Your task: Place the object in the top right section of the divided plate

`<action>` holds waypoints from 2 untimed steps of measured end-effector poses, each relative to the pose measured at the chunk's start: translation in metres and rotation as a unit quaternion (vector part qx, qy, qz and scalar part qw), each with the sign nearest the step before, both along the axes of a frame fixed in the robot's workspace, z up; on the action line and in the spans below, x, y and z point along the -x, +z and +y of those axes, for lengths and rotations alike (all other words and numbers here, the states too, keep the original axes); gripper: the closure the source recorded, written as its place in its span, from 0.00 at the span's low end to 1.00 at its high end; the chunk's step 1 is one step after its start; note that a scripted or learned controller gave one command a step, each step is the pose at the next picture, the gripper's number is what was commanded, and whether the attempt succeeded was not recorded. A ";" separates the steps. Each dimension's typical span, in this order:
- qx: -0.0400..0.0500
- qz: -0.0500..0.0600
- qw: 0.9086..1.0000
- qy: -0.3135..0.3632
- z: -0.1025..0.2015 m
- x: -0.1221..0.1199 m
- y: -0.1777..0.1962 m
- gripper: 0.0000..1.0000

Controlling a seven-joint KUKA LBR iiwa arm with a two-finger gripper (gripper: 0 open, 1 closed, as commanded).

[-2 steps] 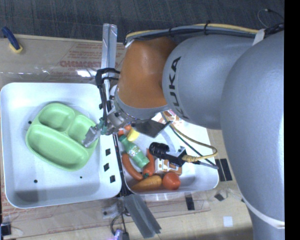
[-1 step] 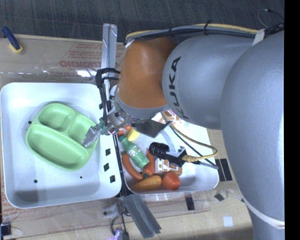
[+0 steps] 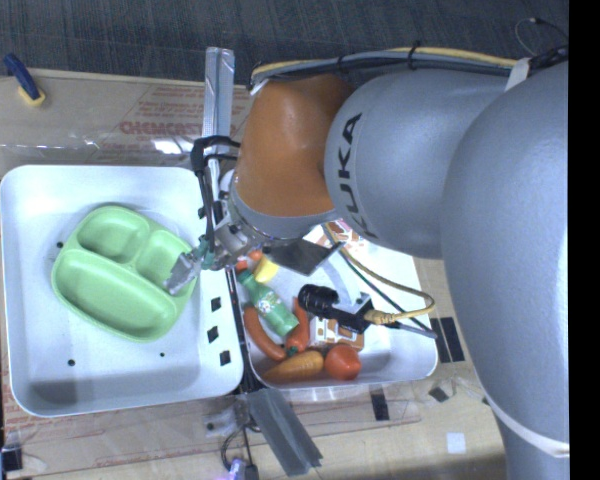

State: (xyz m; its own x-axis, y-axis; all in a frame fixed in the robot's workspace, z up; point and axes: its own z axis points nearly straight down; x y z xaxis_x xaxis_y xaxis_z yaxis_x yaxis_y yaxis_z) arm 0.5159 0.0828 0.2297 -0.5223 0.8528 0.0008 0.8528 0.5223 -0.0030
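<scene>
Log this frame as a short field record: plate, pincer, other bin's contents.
plate: green divided plate, in the left bin, all sections bare
pincer: over the plate's right edge, near the right-hand section
right bin: toy foods heaped, including a carrot, a tomato and a green bottle
arm: grey-orange, above the right bin

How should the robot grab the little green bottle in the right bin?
Probably across the middle of the green bottle, coming straight down. It lies on its side, slanted, with its yellow cap pointing up-right. Toy food crowds its lower end, so the fingers should close across its narrow width.
</scene>
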 end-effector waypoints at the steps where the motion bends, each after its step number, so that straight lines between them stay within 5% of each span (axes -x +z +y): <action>1: 0.000 0.000 1.000 0.000 0.000 0.000 0.000 0.00; 2: 0.000 0.000 1.000 0.000 0.000 0.000 0.000 0.00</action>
